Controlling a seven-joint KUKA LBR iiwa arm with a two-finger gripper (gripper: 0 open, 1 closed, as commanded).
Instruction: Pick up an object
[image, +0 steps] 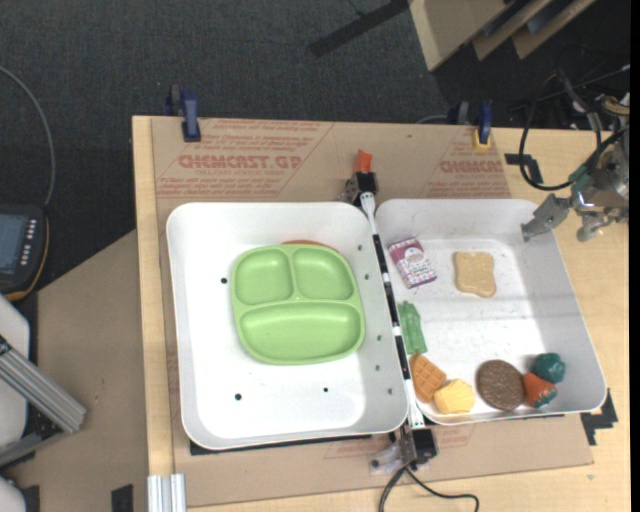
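While you look down on the bench (150, 300), note dark carpet around it and two blue clamps at its far edge. You have two white bins: the left bin (200, 400) holds one green divided plate (297, 303); the right bin (560, 290) holds one pink packet (411, 262), one toast slice (475, 273), one green stick (411, 328), one waffle (428, 375), one yellow piece (455, 397), one brown cookie (499, 384) and one carrot (543, 378). Your gripper (560, 215) hangs over the right bin's far right corner, holding nothing; its finger spread can't be judged.

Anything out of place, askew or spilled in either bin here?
Mostly tidy. The green stick-like item lies against the divider between the bins, and something reddish peeks from under the green divided plate's far edge; what it is cannot be told. Nothing looks spilled or damaged.
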